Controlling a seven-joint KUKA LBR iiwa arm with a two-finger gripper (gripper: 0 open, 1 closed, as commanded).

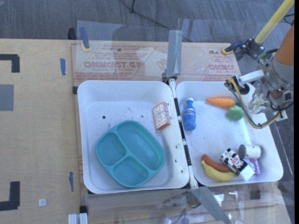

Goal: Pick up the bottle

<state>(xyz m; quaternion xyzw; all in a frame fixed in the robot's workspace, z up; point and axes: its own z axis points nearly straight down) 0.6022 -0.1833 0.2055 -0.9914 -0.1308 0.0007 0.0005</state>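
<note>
Blue bottle (189, 114) lies in right bin (273, 146) by divider; pincer (259, 102) over far-right rim, grip state unclear.

I read red print "CHEMCAST GP", seemingly mirrored, on the clear sheet (114, 62) above the left bin | similar red print upper right, too faint for me | small carton (160, 115): print unreadable

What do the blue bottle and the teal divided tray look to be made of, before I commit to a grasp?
The bottle looks like translucent blue plastic with a white cap; its even tint and soft sheen suggest a smooth, possibly slippery finish. It lies in the right bin by the divider. The tray in the left bin looks like moulded matte plastic: uniform teal, rounded compartment ridges, little glare. Neither is certain from this view.
</note>
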